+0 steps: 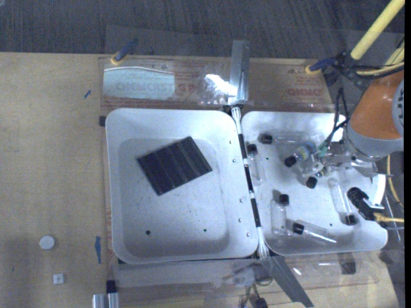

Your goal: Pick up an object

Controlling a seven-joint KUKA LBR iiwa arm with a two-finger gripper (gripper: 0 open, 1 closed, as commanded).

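Pincer (pixel 319 162) sits low in the right white bin (pixel 379 239) among small clear plastic vials with black caps (pixel 307 230); can't tell its state. Vials look light, slick, rolly, so grab mid-body across the tube.

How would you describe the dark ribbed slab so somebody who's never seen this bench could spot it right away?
Two shallow white bins sit side by side; look in the left bin, the one farther from the arm. The dark ribbed slab lies flat in its upper half, turned at an angle to the walls. It is broad, flat and nearly black, unlike the small clear vials with black caps scattered in the right bin.
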